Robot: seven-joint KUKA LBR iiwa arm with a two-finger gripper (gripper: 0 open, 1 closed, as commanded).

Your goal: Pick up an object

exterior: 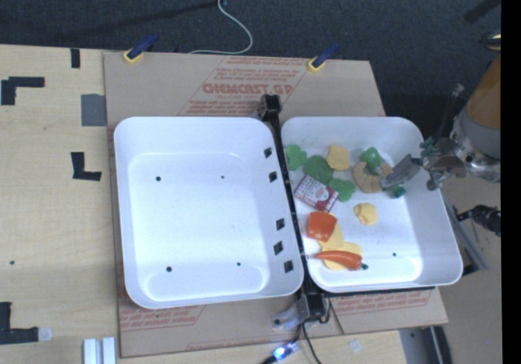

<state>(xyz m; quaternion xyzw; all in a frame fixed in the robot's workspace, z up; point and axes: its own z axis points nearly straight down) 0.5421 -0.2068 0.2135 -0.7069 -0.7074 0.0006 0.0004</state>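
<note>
Cardboard covers the tabletop (49,216) under two white bins; the left bin (195,208) is bare, and the right bin (423,232) holds a heap of small toys (334,191), green, yellow and orange. Nothing looks lifted: the claw (399,179) hangs low over the heap's right side by a green piece (371,157), though whether it is apart or together I cannot tell, so the pick seems yet to be made.

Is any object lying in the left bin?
No: the left bin shows bare white floor, while the small objects all lie in the right bin.
</note>
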